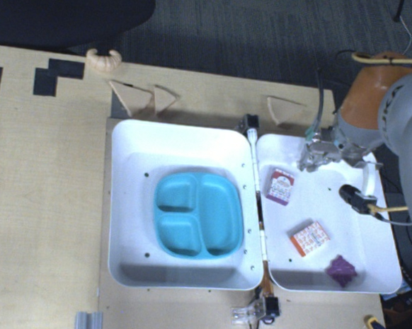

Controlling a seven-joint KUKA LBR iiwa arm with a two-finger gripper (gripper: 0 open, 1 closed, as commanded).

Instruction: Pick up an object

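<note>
Pincer [311, 160] low at right bin's [378, 230] far edge, grip state unclear, just above red packet [280, 186]; blue tray [198, 213] in left bin [129, 190].

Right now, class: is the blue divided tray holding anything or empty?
Empty. The blue divided tray in the left bin shows bare blue in all three compartments.

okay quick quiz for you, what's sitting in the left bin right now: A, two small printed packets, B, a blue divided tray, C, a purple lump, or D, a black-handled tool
B: the blue divided tray lies in the middle of the left bin, while the two printed packets and the purple lump are in the right bin.
</note>
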